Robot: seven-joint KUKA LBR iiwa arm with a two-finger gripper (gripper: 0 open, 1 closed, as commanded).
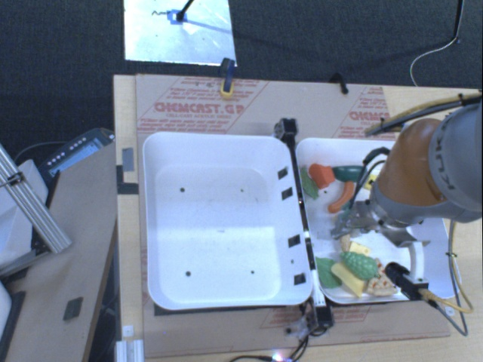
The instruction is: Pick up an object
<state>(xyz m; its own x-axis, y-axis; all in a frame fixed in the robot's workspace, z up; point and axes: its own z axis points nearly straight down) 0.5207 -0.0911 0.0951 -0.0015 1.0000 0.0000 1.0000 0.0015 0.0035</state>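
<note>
Pick candidates all in right bin [438,236], none between bin walls on the left one [155,202].
- Upper cluster: red-orange piece [321,174], dark green piece [349,173], orange curved piece [341,196], pale green leaf-shaped piece [309,181] against the divider side.
- Lower cluster: yellow block [357,248], knobbly green piece [360,264], flat green piece [327,271], yellow wedge [349,280], patterned brown piece [382,284]. Packed tight, touching or overlapping.

Likely target: orange curved piece or yellow block, being nearest the gripper [348,224]. Cannot say which.

Failure risks, judged from layout:
- Sits over the gap between the two clusters, so closing here likely grabs air or just nudges an edge.
- Lower cluster too crowded: expect a wedge between neighbours, two pieces at once, or a push instead of a grasp.
- Small rounded toy shapes: likely to squirt out of a pinch if off-centre.
- Leaf-shaped piece close to bin wall: poor clearance, possible wall contact.
- Cable loops near the wrist and along the bin's right edge: snag risk on retreat.

Arm pose: reaches in from the right, orange band [411,164] above the wrist, tool end angled down and left into the right bin, low over the floor. Grey body [460,164] hides the bin's upper right corner.

Gripper state: cannot tell from this angle. Nothing seen held.
</note>
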